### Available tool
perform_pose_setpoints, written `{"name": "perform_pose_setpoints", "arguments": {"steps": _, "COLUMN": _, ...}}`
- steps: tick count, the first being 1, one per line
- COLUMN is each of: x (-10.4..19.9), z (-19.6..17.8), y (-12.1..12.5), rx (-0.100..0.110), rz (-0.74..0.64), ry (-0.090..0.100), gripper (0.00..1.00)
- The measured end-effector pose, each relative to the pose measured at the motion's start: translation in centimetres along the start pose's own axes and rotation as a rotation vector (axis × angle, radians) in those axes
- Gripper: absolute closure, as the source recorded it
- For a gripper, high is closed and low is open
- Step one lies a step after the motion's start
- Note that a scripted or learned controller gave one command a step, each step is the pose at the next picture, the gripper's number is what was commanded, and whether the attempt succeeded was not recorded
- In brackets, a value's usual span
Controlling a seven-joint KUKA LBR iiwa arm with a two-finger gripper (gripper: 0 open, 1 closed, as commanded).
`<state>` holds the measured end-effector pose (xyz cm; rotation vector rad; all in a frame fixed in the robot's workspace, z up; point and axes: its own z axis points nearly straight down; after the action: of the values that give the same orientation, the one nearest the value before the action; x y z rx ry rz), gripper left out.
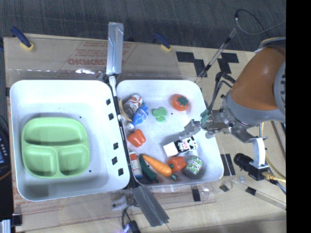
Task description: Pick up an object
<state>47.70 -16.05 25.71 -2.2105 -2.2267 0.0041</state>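
Bench: brown board (73,57) under two white bins, dark floor beyond the far edge.
Left bin (29,93): holds a green divided tray (55,147), three compartments, lying flat.
Right bin (160,89): crowded with small toys, most of them along the left wall and the near edge.
Arm: grey with the orange band (260,79), reaching in from the right over the bin's right rim.
Gripper (191,128): low over the right half of the right bin, pointing left; open or closed, I cannot tell from this angle, and nothing shows between the tips.
Nearest thing: a white block with a cow print (181,145), just beside the gripper on its near side; whether they touch, I cannot tell.
Tomato (180,102): far of the gripper, apart from it.
Green leafy piece (160,113): left of the gripper, apart.
Orange pepper (136,138): by the left wall.
Carrot (156,165): near edge, lying slantwise, next to a red and green piece (177,163) and a green-patterned ball (194,165).
Blue bottle (139,116) and striped ball (134,101): far-left corner, touching.
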Motion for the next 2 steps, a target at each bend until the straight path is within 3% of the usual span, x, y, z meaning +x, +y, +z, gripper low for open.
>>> {"name": "perform_pose_setpoints", "arguments": {"steps": 1, "x": 4.6, "z": 3.6, "y": 0.6, "rx": -0.003, "rz": -0.493, "ry": -0.002, "gripper": 0.0}}
{"name": "perform_pose_setpoints", "arguments": {"steps": 2, "x": 8.1, "z": -7.2, "y": 4.7, "rx": -0.005, "rz": -0.674, "ry": -0.005, "gripper": 0.0}}
